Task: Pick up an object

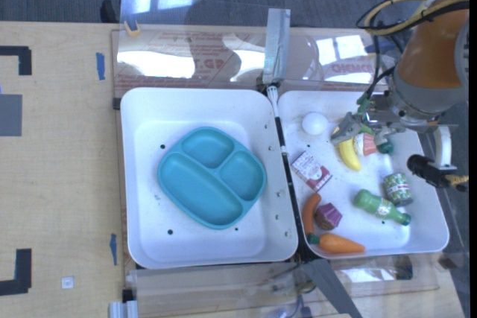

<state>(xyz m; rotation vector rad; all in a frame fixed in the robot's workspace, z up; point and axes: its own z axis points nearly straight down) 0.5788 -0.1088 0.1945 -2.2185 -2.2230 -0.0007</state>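
Orange plastic carrot [341, 242] sits way below the yellow banana [349, 153], where the end effector [363, 132] hovers; grip unclear, probably lining up.

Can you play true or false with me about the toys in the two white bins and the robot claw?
1. The blue plate lies in the left bin. True.
2. The white ball sits on the blue plate. False: it is in the right bin, near the top.
3. The claw is above the right bin, near the banana. True.
4. The carrot lies at the top of the right bin. False: it lies at the bottom edge.
5. The green bottle stands upright. False: it lies on its side.
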